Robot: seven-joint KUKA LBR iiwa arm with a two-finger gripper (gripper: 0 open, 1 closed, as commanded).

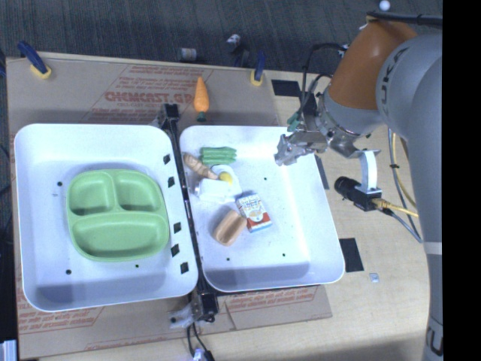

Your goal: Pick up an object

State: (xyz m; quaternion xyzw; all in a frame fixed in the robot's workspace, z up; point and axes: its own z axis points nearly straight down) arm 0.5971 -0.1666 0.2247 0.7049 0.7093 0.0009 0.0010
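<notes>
While poised over the upper right edge of the right bin (316, 224), gripper (289, 150) at right of centre, grip state impossible to tell. Toward frame centre inside that bin: green item (218, 155), small carton (253, 211), brown bun (228, 227). Green divided plate (116, 214) in left bin (37, 149).

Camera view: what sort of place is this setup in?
Probably a robot lab test bench, not a kitchen: two white bins sit on clamped cardboard, holding toy food like a hot dog, with loose cables beside the arm.
</notes>
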